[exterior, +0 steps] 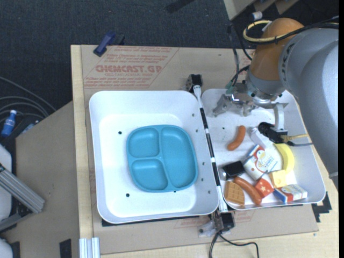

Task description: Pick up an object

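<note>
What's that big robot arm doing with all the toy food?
The robot arm is reaching in over the far end of the right bin, which holds a pile of toy food, like a hot dog and a banana. Its gripper hangs near the bin's back corner with nothing in it. The left bin holds a blue divided plate.

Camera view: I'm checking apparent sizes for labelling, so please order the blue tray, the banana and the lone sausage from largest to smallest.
1. Blue tray
2. Banana
3. Sausage, slightly smaller than the banana
</note>
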`<state>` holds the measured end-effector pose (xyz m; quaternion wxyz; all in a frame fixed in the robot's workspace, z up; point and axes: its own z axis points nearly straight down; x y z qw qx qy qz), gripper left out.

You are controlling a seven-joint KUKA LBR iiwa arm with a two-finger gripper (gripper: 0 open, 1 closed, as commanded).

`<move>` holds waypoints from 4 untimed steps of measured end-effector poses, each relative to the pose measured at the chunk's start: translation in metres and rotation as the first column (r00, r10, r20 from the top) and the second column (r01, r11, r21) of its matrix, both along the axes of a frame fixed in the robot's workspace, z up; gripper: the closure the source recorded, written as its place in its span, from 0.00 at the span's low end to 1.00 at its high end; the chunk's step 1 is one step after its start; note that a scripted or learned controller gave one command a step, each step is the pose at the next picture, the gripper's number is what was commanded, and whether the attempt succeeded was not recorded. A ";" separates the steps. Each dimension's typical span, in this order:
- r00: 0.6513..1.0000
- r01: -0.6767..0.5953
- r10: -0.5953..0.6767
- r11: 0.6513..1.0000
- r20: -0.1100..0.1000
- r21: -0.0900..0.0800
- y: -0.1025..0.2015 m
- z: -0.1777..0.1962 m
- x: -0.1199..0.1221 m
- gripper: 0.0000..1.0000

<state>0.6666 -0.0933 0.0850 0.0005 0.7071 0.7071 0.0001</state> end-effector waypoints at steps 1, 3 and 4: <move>1.000 0.001 -0.001 1.000 -0.003 0.001 -0.002 -0.001 -0.113 0.00; 1.000 0.001 -0.001 1.000 0.001 0.001 0.002 0.010 -0.067 1.00; 1.000 0.000 0.000 1.000 0.000 0.001 0.019 0.144 -0.152 1.00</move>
